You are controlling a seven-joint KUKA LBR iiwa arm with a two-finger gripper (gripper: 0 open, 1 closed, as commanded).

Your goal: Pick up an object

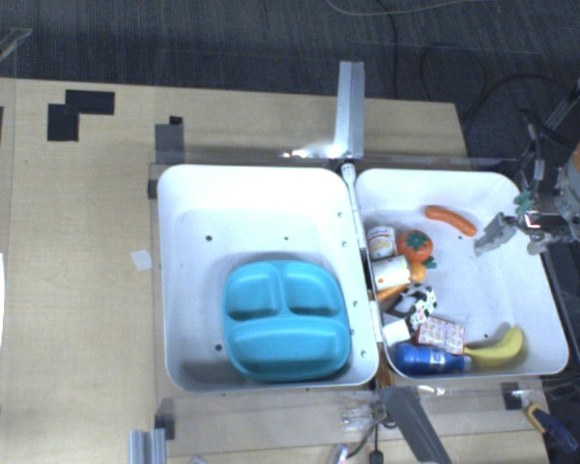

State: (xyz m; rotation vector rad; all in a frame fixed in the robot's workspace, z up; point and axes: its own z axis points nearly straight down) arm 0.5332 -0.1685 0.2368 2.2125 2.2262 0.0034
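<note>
In right bin (pixel 522 303), near far wall: sausage (pixel 450 220), which we judge light, smooth, likely slippery; we'd pinch across middle. Gripper (pixel 507 228) just beside it, whether fingers apart we cannot tell.

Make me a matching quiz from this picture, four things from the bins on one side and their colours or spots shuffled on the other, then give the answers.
Things:
1. tray
2. banana
3. sausage
4. bottle

Descriptions:
A. orange-red, near the right bin's far wall
B. light blue, alone in the left bin
C. dark blue, lying at the right bin's near edge
D. yellow, in the right bin's near right corner

Pairs: 1-B, 2-D, 3-A, 4-C
</note>
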